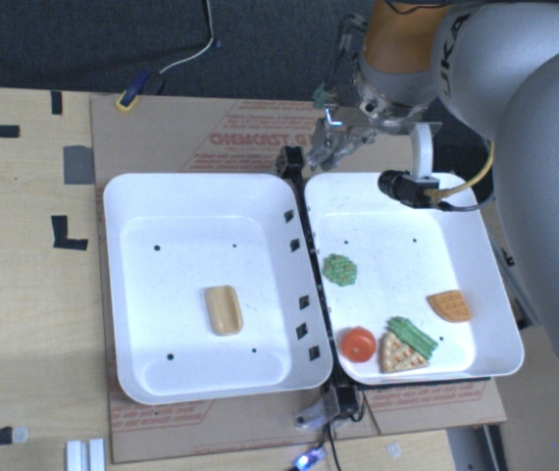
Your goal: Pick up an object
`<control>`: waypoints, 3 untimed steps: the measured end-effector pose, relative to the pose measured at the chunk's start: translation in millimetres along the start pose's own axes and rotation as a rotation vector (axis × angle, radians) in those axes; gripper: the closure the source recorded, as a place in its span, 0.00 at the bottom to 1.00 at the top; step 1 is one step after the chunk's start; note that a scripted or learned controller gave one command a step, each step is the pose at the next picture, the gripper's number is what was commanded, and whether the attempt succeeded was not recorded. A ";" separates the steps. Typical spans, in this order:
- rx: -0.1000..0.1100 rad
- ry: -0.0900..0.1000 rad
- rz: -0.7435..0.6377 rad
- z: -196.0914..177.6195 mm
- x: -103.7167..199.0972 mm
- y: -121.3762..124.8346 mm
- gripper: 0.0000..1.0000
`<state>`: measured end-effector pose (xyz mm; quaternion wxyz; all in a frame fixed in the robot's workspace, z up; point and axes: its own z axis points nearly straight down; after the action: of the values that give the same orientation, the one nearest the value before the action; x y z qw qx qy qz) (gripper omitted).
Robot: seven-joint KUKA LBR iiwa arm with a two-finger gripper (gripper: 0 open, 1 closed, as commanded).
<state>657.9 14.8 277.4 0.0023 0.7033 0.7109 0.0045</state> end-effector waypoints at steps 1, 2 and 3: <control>0.011 -0.001 0.002 20.2 82.9 10.7 1.00; 0.014 -0.005 0.009 48.5 95.2 10.1 1.00; 0.014 -0.004 0.007 72.2 127.9 10.0 1.00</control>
<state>667.2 143.0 205.7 -0.0012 0.7059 0.7083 -0.0019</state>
